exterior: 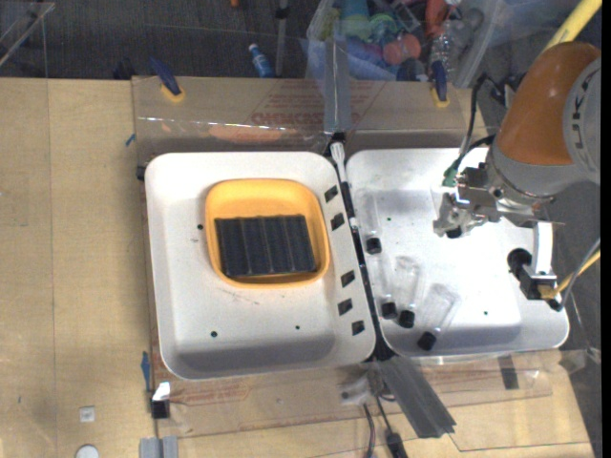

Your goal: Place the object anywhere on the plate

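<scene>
Presently on the worktop (pixel 67 256): two shallow white bins, side by side.

Left bin (pixel 181 322): holds an orange plate (pixel 229 198) with rounded corners, lying flat near the bin's middle. On the plate rests a dark ribbed rectangular block (pixel 265 246), covering most of the plate's lower half.

Right bin (pixel 496 322): holds clear plastic items with dark caps (pixel 420 303), lying loose toward the front left corner, close to the divider. Exact form hard to tell.

Arm (pixel 554 103): grey with orange band, entering from the right, over the right bin's far half.

Pincer (pixel 456 219): hangs above the right bin, well apart from the plate. Whether it is spread or closed cannot be told; nothing visible in its grip.

Behind the bins: a clear tub of coloured toys (pixel 401 12).
</scene>
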